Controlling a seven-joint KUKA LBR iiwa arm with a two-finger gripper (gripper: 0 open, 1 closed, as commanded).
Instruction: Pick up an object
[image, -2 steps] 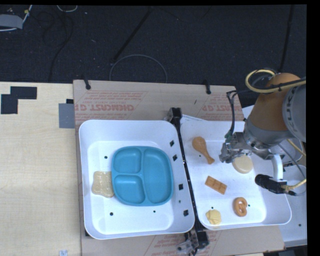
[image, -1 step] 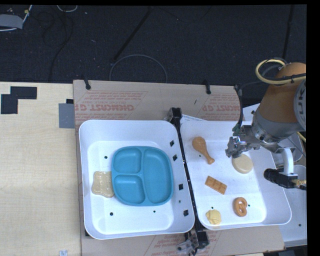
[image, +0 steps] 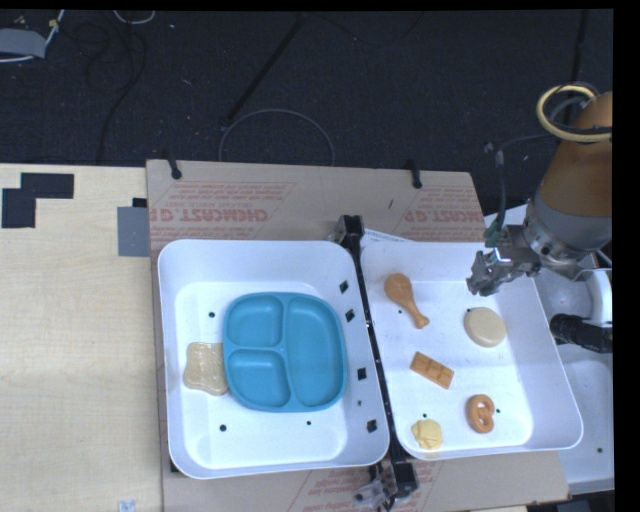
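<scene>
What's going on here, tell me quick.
A robot arm reaches in from the right, its gripper over the upper part of the right bin, holding nothing that shows. In that bin lie a drumstick, a round cream piece, a cracker, a pretzel and a small yellow piece. The left bin holds a blue divided plate with a pale toast-like piece at its left edge.
</scene>
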